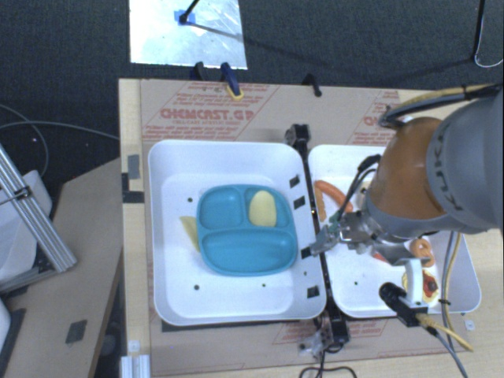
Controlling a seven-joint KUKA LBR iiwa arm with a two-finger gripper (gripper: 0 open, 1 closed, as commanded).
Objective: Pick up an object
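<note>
A blue divided plate [240, 235] lies in the left bin [169, 211]. A pale yellow egg-shaped object [263, 208] rests in the plate's upper right compartment. A flat yellow piece [190, 230] pokes out from under the plate's left edge. In the right bin [354, 290] an orange carrot-like stick [328, 192] lies near the top left. My gripper [337, 235] hangs low over the right bin's left side, close to the divider between the bins. The arm's grey and orange wrist [417, 179] hides much of the right bin.
Small objects lie at the right bin's right side under the arm: an orange ring-like piece [423, 248] and a white and yellow item [417, 278]. Black clips [298, 136] sit along the divider. A cardboard sheet [213, 109] lies under the bins.
</note>
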